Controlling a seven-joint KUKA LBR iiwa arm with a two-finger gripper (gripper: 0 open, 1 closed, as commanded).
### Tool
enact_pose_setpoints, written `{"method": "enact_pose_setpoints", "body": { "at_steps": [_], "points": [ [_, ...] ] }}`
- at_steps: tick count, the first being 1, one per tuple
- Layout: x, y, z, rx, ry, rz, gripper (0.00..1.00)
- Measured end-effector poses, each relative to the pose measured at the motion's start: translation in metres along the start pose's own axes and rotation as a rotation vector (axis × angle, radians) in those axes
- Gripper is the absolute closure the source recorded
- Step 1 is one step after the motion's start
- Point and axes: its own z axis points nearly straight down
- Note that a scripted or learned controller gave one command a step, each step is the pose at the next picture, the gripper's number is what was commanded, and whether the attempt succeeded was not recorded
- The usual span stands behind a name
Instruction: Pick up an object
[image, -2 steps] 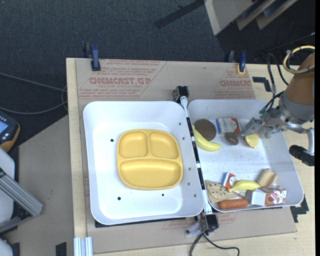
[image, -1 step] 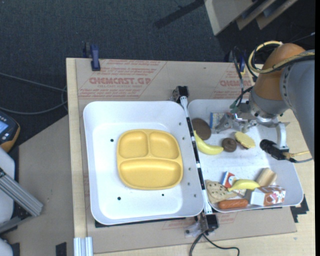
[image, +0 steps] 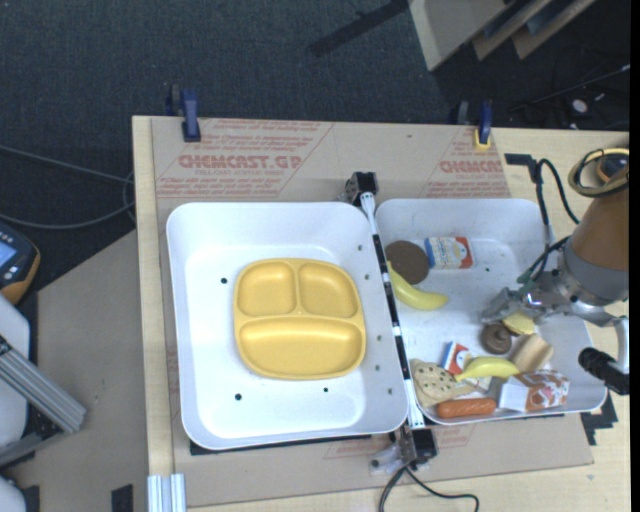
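The pincer (image: 512, 300) hangs low in the right bin (image: 470, 212), just above and left of a small pale yellow piece (image: 519, 324); whether it is open or closed I cannot tell, since the metal parts blur together at the wrist, and nothing is visibly caught in it. The likely targets lie packed around that yellow piece: a brown round item (image: 495, 339) just left of it, a tan bread-like piece (image: 531, 352) just below, a banana (image: 490, 368) further below. The chief risk, as I judge it, is crowding: a descent here could land between 2 neighbours, pushing them apart instead of gripping 1. The yellow piece is small and low, so it may slip free. The left bin's yellow divided tray (image: 299, 318) sits well away, out of danger.
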Motion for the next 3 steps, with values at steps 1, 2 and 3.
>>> {"method": "enact_pose_setpoints", "body": {
  "at_steps": [1,2,3],
  "points": [
    [0.005,0.007,-0.012,-0.012,-0.002,-0.01,1.0],
    [0.108,0.011,-0.002,-0.012,0.002,-0.018,1.0],
    [0.181,0.091,-0.109,-0.026,0.002,-0.021,1.0]
  ]
}}
